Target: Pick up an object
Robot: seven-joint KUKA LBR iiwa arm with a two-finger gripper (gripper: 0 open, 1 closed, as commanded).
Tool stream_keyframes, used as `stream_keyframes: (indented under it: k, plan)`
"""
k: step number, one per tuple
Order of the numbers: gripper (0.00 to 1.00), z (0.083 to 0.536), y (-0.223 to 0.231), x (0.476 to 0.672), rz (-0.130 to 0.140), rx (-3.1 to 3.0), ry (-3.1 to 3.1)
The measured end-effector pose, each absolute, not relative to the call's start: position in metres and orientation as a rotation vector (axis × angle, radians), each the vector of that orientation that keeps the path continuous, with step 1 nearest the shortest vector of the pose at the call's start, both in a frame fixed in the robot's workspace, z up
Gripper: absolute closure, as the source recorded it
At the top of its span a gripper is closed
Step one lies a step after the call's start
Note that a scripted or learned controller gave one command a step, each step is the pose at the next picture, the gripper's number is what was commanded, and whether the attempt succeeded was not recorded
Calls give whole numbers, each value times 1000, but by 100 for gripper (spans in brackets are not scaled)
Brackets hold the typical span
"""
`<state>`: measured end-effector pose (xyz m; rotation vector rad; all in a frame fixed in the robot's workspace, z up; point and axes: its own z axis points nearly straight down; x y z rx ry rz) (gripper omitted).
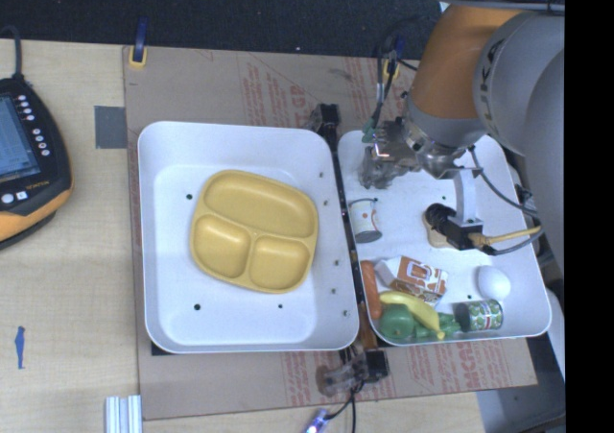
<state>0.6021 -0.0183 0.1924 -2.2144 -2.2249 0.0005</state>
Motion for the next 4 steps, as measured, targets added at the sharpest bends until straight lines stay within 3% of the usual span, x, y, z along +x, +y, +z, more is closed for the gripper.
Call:
stream_keyframes:
  k: [1, 2, 3, 4]
  plan:
    - [100, 191, 72, 617, 4, -2213, -2226]
    - [100, 277, 18, 640, 3, -2218, -2224]
    - [100, 191, 84, 650, 8, -2212, -2225]
    - [100, 153, 105, 656, 10, -2212, -2225]
